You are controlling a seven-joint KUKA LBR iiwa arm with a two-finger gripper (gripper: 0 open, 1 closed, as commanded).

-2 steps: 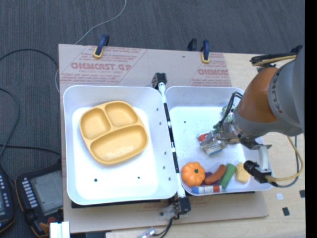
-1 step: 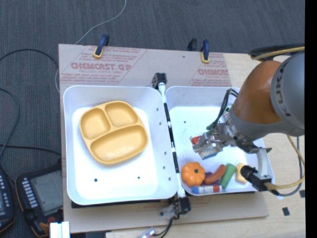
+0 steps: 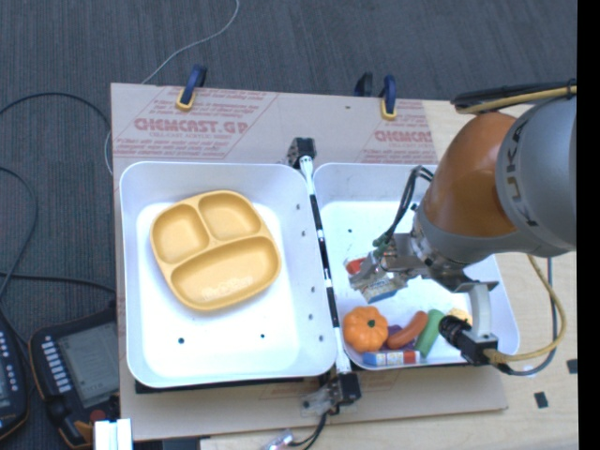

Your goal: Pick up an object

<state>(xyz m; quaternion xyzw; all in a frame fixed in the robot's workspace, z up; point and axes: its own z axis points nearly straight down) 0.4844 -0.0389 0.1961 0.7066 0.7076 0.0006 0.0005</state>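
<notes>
Left white shallow bin (image 3: pixel 141 345) is occupied by a yellow three-compartment plastic plate (image 3: pixel 216 248); nothing graspable for this step is seen there. Candidates are clustered in the right white bin's (image 3: pixel 366 187) front-left corner: a small orange toy pumpkin (image 3: pixel 365 328), a red sausage-shaped piece (image 3: pixel 409 332) and a green stick-shaped piece (image 3: pixel 430 334), all touching or just beside each other. The claw (image 3: pixel 377 277) hangs just behind the pumpkin, near something small and red (image 3: pixel 355 266); whether it is open, or anything is held, cannot be told. One isolated item should be targeted, probably the pumpkin, with descent kept off the divider wall.
</notes>
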